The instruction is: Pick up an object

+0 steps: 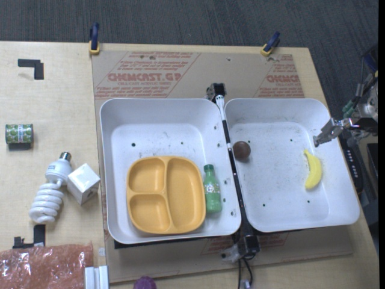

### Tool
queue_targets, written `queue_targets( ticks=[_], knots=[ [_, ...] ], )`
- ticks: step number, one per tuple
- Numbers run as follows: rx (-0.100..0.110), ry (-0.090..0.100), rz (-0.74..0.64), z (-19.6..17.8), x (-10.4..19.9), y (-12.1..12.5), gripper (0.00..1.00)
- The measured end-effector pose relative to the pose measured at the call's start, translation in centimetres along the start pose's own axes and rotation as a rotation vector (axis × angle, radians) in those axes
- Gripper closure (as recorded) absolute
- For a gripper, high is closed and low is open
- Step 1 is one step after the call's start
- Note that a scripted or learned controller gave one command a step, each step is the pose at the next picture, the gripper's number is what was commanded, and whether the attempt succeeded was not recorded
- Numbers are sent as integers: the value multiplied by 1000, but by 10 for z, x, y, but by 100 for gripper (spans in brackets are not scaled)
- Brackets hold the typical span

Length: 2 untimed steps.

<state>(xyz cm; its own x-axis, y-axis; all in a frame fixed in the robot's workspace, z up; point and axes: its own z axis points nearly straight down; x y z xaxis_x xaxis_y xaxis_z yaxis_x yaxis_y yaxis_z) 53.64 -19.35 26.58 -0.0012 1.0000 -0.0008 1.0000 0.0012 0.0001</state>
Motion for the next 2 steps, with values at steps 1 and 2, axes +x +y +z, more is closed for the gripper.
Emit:
queue_targets(
  ticks=[1, 2],
  knots=[
    [1, 0, 2, 117, -7, 5, 0],
    [-1, 2, 0, 173, 8, 16, 0]
  ],
)
